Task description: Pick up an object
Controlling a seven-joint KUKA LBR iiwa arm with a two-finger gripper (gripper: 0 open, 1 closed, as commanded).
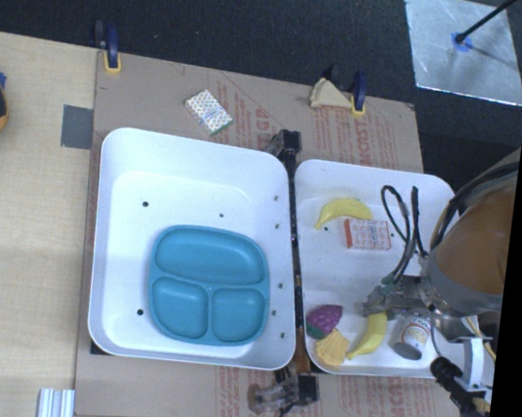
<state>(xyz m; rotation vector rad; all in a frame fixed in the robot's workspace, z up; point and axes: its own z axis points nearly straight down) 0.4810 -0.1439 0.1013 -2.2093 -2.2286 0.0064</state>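
Your gripper [389,302] sits low over the near half of the right bin [333,179], close to that bin's right wall, with the grey arm [471,248] and its cable loops covering much of what lies beneath. Whether the jaws are spread or pressed together you cannot tell from here, and nothing can be seen pinched between them.

The nearest candidate is the yellow banana [371,335], lying tilted just beside the gripper toward the bin's near edge. It touches or nearly touches a yellow wedge [331,349] at the near-left corner, and a purple fruit [325,318] sits just above that wedge. A small can [411,335] stands on the banana's other side (partly hidden by the wrist). Further back lie a second banana [343,211] and a red-and-white packet [367,235]. The left bin [107,231] carries a blue divided tray [208,283].

Watch the crowding, since a slightly off descent could land a finger on the can or wedge instead of straddling the banana. Its curved, smooth body would likely roll or squirt out under an off-centre pinch. The near wall is close too, so a finger may catch the rim.
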